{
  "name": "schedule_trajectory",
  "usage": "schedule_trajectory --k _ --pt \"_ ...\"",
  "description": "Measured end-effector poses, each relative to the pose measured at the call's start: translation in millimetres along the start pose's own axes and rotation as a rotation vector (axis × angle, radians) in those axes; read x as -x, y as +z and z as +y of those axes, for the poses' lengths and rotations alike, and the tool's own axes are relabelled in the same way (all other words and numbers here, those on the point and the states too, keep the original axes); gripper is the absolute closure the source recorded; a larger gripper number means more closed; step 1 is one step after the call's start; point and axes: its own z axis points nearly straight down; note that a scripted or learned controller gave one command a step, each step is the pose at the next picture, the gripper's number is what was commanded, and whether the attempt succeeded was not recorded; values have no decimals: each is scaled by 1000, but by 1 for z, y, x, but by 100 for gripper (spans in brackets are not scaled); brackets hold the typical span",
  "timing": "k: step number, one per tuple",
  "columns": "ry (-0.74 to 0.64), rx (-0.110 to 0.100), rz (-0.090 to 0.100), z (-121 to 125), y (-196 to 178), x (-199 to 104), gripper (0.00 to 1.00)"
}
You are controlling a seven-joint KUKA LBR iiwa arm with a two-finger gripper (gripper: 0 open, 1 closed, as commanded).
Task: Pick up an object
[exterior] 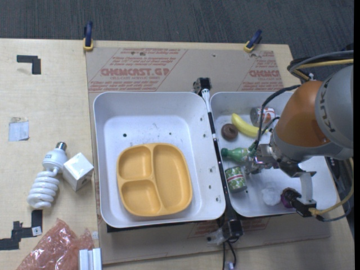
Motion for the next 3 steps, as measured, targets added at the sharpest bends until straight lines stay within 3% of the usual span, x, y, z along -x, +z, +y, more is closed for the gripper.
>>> schedule_trajectory --k 2,3 --pt "-4 0 -1 126 -1 18 0" --pt "0 0 0 61 0 31 0"
